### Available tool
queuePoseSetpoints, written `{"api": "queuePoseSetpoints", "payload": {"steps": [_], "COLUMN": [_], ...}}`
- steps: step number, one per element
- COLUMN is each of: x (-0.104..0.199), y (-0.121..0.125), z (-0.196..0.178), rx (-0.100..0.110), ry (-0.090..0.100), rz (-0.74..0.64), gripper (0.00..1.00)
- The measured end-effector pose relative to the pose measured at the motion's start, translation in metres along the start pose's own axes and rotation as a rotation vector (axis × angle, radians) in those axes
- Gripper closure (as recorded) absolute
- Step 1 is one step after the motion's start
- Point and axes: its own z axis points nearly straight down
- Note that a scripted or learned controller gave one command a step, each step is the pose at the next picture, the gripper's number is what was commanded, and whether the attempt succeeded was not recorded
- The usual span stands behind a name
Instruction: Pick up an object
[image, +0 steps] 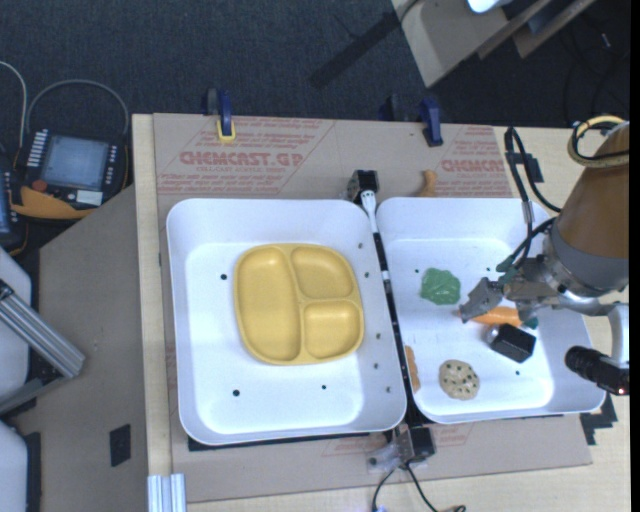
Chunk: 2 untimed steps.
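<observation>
The hand (497, 303) is being held low over the orange piece (497, 317), just right of the green piece (439, 286). Finger state cannot be told. Centring over the orange piece is being advised before any closing.

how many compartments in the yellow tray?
3. The yellow tray sits in the left bin: one long compartment on its left side, two smaller ones on the right, upper and lower.
</observation>
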Motion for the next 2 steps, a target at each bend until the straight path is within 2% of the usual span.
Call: {"api": "queuePoseSetpoints", "payload": {"steps": [1, 2], "x": [0.000, 0.001], "y": [0.003, 0.006], "z": [-0.006, 0.057], "rx": [-0.013, -0.007], "ry": [-0.002, 0.000], "rz": [-0.003, -0.003], "gripper": [0.00, 0.00]}}
